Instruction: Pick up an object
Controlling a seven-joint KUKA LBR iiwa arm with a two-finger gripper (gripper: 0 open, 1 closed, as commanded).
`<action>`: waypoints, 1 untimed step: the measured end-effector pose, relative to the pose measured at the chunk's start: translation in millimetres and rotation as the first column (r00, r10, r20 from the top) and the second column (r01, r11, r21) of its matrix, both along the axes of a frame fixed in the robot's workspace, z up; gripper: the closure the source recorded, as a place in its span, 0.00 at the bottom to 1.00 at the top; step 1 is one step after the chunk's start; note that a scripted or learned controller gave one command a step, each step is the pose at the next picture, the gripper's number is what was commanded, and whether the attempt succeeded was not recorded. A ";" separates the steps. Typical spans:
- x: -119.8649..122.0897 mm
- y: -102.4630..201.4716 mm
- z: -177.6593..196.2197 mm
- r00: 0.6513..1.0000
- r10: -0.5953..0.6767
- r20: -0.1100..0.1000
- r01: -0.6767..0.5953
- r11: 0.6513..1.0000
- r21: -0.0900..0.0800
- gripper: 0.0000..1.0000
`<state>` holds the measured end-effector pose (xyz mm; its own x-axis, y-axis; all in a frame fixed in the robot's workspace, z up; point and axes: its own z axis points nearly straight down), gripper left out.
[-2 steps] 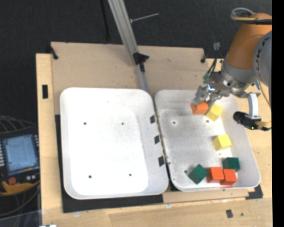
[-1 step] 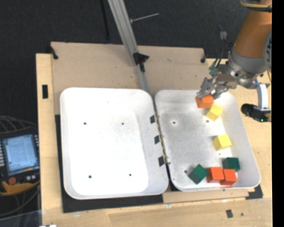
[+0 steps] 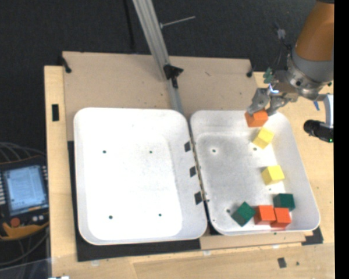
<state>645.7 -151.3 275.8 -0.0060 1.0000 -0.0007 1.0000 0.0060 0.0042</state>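
An orange cube (image 3: 256, 118) is seen at the right bin's (image 3: 232, 161) upper rim, pinched between the fingers of the gripper (image 3: 262, 110). The lift step appears in hand; a steady, straight rise is called for next.

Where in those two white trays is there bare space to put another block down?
The left bin has bare floor from wall to wall. In the right bin, the left half beside the centre divider is free. Its right side is crowded: orange block under the gripper, two yellow blocks, then a green-and-orange cluster.
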 end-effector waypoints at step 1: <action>-17.0 41.5 -14.7 1.000 -0.002 -0.006 0.002 1.000 0.001 1.00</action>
